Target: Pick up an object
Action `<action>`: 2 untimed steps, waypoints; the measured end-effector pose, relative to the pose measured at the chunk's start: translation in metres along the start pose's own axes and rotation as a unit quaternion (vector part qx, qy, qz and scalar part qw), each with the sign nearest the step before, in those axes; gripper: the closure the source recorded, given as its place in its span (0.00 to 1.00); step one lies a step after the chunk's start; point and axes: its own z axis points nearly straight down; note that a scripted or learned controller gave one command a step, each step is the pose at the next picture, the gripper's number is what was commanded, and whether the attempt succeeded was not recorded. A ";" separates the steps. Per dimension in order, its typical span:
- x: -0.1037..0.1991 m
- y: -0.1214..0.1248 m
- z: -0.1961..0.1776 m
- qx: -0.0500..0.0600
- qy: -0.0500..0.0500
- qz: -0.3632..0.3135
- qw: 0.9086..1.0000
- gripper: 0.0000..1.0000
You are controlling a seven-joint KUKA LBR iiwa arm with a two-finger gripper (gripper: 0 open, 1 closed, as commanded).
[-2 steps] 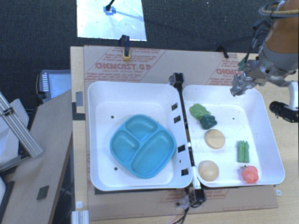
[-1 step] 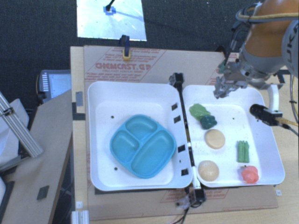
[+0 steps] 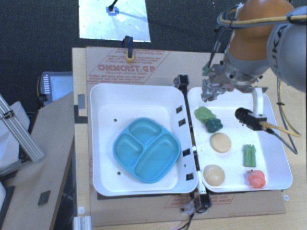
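Here the green stick (image 3: pixel 249 155) lies lengthwise front-to-back; claw (image 3: pixel 209 96) grip unclear.

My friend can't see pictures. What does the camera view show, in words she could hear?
A grey robot arm's gripper hangs over the far end of the right bin, above a light green toy and a dark green one. That bin also holds two tan rounds, a green stick and a pink lump. The left bin holds a blue divided plate.

Even, cool overhead light. Bins (image 3: pixel 139 92) bright white, near blown out; shadows faint and soft. Glare on foil sheet (image 3: pixel 114 13) at top. Overall slightly soft, coarse; arm (image 3: pixel 261 25) mildly blurred.
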 end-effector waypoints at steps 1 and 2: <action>0.049 -0.011 0.029 0.001 0.000 0.001 1.000 1.00; 0.100 -0.010 0.058 0.002 0.000 0.000 1.000 1.00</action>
